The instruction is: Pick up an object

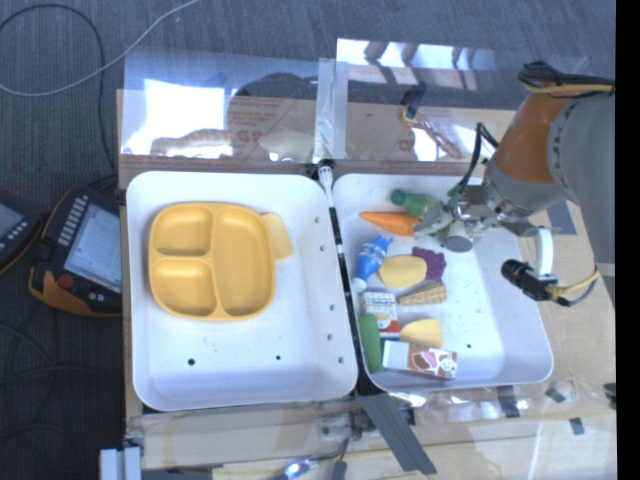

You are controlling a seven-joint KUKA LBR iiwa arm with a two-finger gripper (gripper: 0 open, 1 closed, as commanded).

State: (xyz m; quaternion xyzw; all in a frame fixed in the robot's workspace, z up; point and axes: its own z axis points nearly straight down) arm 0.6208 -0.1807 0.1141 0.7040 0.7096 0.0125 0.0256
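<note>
My gripper [447, 226] hangs low over the upper middle of the right bin [500, 358], just right of an orange carrot [390, 223] and a green item [410, 201]. Purple grapes [431, 261] and a yellow lemon-like piece [403, 271] lie right below it. Further down the bin's left side lie a blue-and-white bottle [372, 258], a cone-shaped piece [422, 294], a yellow wedge [422, 331], a green piece [369, 340] and a small red-and-white carton [430, 361]. I see nothing between the fingers.
The left bin [240, 368] holds a yellow divided tray [211, 260] with a yellow piece [279, 236] at its right edge. A pendant [75, 253] lies left of the bench. A black cable clip [525, 278] hangs from the arm over the right bin's right side.
</note>
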